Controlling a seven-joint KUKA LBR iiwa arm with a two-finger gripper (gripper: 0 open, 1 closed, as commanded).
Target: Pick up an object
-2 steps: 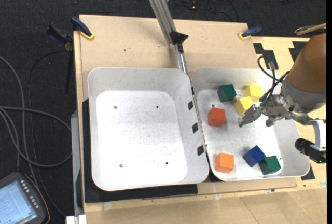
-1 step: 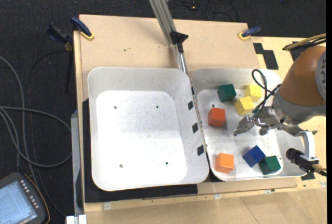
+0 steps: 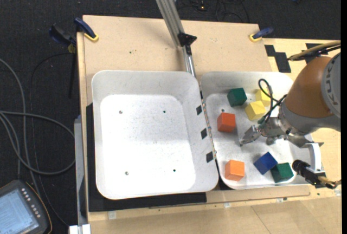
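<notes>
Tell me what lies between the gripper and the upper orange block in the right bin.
In the camera view, only bare white bin floor lies between the gripper and the upper orange block.

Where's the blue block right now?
The blue block lies in the right bin, near its front edge, touching a green block, right of an orange block.

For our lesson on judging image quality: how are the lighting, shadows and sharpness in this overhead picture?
Camera view: light is even and soft, no strong glare on the white bins; only faint shadows beside the blocks, such as the orange block; the blue block has crisp edges, while the claw is small and somewhat soft, so its fingers are hard to read; the dark floor keeps little detail.
</notes>
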